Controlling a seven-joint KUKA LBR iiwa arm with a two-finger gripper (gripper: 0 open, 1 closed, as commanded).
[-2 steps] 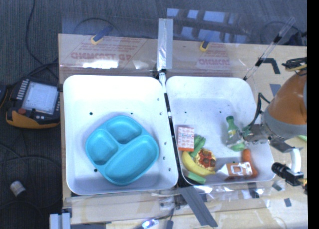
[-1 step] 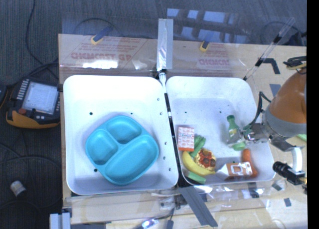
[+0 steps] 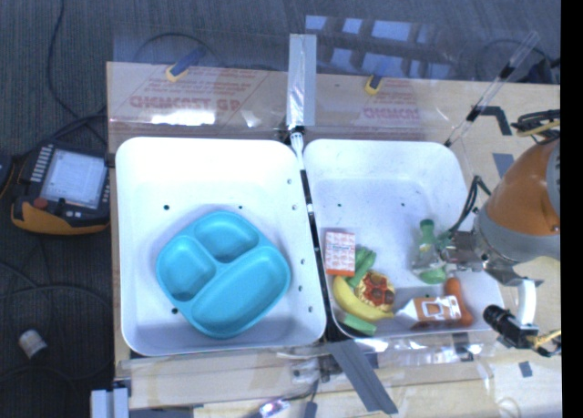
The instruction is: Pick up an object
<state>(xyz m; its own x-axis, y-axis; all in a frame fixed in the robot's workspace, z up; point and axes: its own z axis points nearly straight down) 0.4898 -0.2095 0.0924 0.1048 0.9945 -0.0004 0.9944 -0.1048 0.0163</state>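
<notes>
The gripper (image 3: 435,257), its opening impossible to judge, sits low in the right bin (image 3: 383,166) touching a green object (image 3: 426,234), with an orange bottle (image 3: 439,310) just below, a banana (image 3: 351,300) and small carton (image 3: 340,251) to its left, and the blue plate (image 3: 223,272) well apart.

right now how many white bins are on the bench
2: the left bin holds a blue divided plate; the right bin holds the small items.

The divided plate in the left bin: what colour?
Light blue plate, seen in the camera view.
</notes>
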